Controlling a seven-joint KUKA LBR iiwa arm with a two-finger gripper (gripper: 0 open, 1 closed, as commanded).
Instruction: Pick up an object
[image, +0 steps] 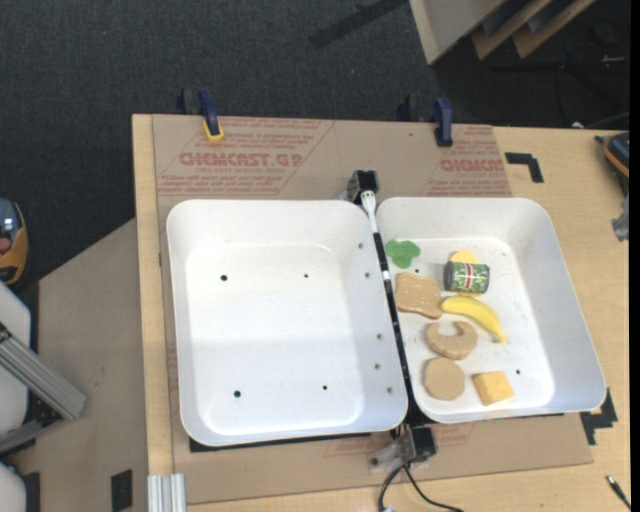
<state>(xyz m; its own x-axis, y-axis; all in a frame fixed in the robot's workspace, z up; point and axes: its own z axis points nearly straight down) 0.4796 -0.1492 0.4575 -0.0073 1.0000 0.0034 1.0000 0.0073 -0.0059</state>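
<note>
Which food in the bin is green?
The flat green leaf, at the far left of the right bin. The banana and cheese cube are yellow; the bread slice is tan.

Grey sliver (623, 216) at right edge of view, just past right bin's (562, 262) far right rim, not touching it. Too small and cropped to tell whether it is part of arm. Orange-and-blue bit (619, 150) at same edge, farther back from right bin; likewise unclear. Arm pose: cannot tell.
</note>
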